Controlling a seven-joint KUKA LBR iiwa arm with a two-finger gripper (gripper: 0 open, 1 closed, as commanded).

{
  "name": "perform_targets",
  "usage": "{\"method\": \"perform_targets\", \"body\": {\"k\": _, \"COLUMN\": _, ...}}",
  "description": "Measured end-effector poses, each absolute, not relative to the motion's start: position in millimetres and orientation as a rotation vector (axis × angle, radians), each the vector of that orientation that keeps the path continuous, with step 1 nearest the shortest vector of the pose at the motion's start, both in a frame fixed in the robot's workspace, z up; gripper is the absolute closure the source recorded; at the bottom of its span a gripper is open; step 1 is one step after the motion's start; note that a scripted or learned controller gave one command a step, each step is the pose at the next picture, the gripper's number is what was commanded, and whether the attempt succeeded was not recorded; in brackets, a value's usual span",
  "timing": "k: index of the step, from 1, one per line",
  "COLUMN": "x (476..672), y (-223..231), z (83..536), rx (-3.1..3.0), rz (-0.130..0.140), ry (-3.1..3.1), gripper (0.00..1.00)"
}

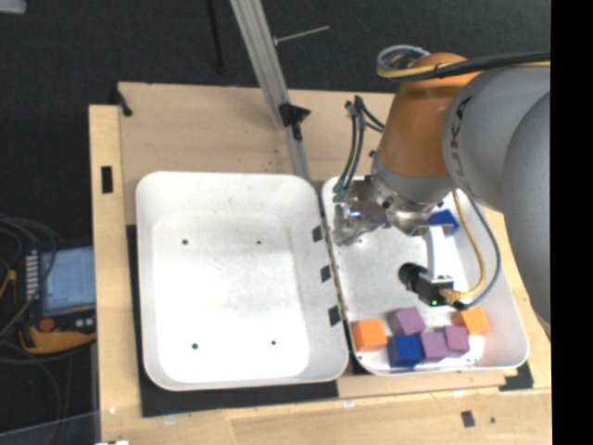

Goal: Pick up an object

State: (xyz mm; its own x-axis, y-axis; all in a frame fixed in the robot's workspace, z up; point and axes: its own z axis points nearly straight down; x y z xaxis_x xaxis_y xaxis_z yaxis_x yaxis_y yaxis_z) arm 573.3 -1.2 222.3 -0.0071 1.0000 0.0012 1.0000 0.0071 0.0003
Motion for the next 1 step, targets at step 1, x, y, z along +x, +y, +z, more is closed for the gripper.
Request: {"method": "perform_targets", "body": {"k": 1, "x": 577.2, "y": 52.9, "z": 238.5, "rx": -2.212, "rz": -0.005, "ry": -2.231, "gripper": 1.00}}
